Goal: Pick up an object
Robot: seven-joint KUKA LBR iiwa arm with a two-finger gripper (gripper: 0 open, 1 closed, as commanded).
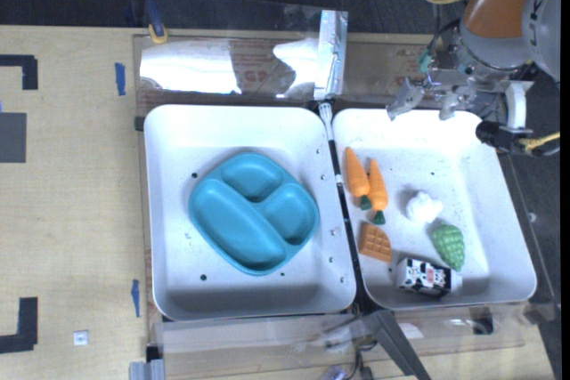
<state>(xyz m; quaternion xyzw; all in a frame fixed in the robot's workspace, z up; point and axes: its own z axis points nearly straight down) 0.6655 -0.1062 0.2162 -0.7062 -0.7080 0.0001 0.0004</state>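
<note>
The right bin (499, 191) holds several small items. Two orange carrots (365, 178) lie side by side at its left. A white lump (423, 207) rests in the middle, with a green bumpy piece (448, 245) below it. An orange waffle-like piece (375, 242) lies near the left wall, and a black-and-white carton (423, 277) sits at the front. My gripper (426, 109) hangs over the far edge of this bin, above and behind the items, open with nothing between its fingers.
The left bin (169, 147) carries a blue divided plate (254, 211). A shiny foil-covered panel (240, 67) stands behind the bins. Cables loop over the arm (508, 4) at the top right. The wooden bench (62, 191) stretches to the left.
</note>
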